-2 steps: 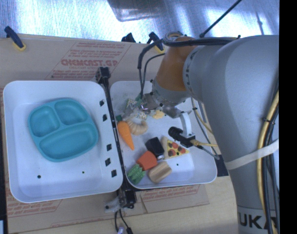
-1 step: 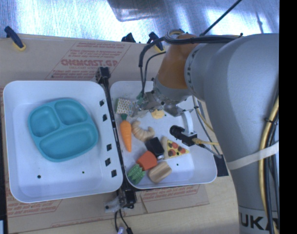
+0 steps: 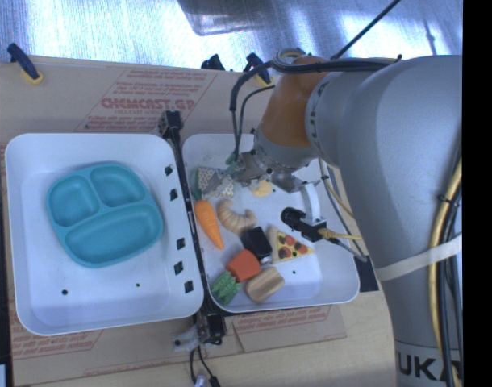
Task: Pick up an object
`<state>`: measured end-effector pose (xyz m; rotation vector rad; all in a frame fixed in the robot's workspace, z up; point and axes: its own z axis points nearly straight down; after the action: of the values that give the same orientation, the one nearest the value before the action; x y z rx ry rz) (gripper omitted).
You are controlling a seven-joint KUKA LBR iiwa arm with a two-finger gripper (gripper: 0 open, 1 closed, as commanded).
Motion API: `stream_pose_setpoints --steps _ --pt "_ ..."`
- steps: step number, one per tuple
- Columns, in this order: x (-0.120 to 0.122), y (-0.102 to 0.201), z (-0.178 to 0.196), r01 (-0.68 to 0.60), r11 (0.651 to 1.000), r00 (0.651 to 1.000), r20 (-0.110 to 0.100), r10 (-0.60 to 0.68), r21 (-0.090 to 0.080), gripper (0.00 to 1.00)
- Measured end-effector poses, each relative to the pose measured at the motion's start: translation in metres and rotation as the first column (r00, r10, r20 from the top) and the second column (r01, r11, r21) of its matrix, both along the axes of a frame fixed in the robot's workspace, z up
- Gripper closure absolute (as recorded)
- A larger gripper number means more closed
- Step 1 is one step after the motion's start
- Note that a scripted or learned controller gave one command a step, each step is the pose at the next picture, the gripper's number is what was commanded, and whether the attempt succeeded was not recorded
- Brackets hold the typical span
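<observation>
The right bin (image 3: 336,285) holds several toy foods: an orange carrot (image 3: 208,222), a pale croissant-like piece (image 3: 234,216), a black block (image 3: 256,242), a pizza slice (image 3: 291,247), a red-orange block (image 3: 243,265), a green piece (image 3: 224,286) and a bread roll (image 3: 264,284). A speckled grey piece (image 3: 214,182) lies near the bin's back left. My gripper (image 3: 248,172) hangs low over the back of this bin, right beside the speckled piece, and a small yellow item (image 3: 264,189) lies just below it. The wrist hides what is directly underneath.
The left bin (image 3: 28,297) holds a blue divided plate (image 3: 106,213). A black divider with clips (image 3: 182,216) runs between the bins. The grey arm (image 3: 391,160) covers the right bin's back right corner, and a black cable fitting (image 3: 299,221) hangs over its middle.
</observation>
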<state>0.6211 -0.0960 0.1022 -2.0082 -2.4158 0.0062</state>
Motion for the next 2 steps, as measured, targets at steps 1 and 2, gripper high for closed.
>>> stream_pose_setpoints --steps 1,2 --pt "0.0278 -0.0014 -0.0095 0.239 0.971 0.971 0.001 -0.239 0.003 0.0" --pt "0.0274 -0.0012 -0.0002 0.234 0.972 0.972 -0.003 -0.234 0.003 1.0"
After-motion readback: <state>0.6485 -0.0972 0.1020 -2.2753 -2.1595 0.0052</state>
